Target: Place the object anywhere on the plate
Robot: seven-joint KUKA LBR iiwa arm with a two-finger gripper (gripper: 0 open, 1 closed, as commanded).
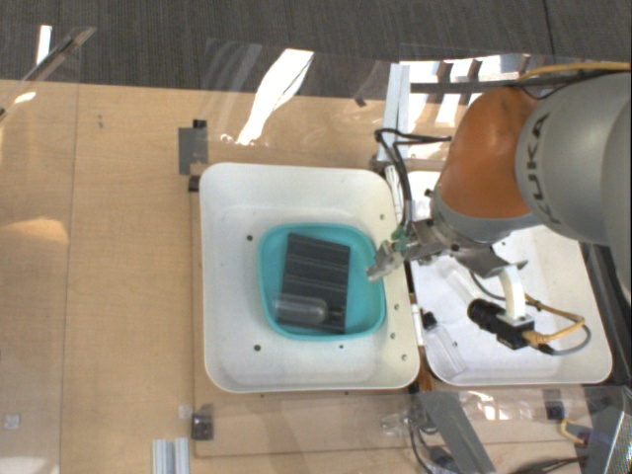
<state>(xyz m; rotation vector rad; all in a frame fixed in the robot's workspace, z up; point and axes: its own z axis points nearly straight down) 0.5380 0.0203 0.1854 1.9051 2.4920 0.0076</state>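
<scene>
Dark ridged block (pixel 316 276) is lying on the teal plate (pixel 367 304) in the left bin (pixel 227 344) | gripper (pixel 387 261) is hovering at plate's right rim, holding nothing, finger spread impossible to tell | arm (pixel 513 156) is reaching in over the right bin (pixel 583 363).

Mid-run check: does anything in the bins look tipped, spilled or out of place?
Nothing stands out. The dark ridged object lies flat on the teal plate in the left bin, slightly askew. The tool sits at the plate's right rim.
</scene>
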